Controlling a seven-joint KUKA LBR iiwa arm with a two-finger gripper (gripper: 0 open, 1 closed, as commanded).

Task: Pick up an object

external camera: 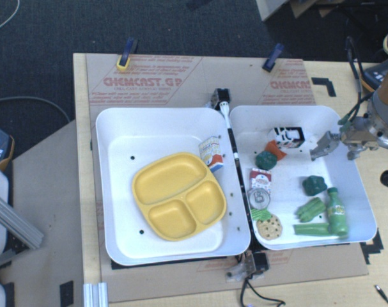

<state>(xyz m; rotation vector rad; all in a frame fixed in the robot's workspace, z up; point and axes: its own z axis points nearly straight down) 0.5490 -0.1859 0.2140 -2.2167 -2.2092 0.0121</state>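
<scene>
With the tool (326,146) seen open and empty above the right white bin (358,190), the crowded green plastic bottle (337,213) could be missed or merely nudged aside.

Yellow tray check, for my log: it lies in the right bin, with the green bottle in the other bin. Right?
Not quite. The camera view shows the yellow tray in the left bin; the green bottle lies in the other, right bin.
</scene>
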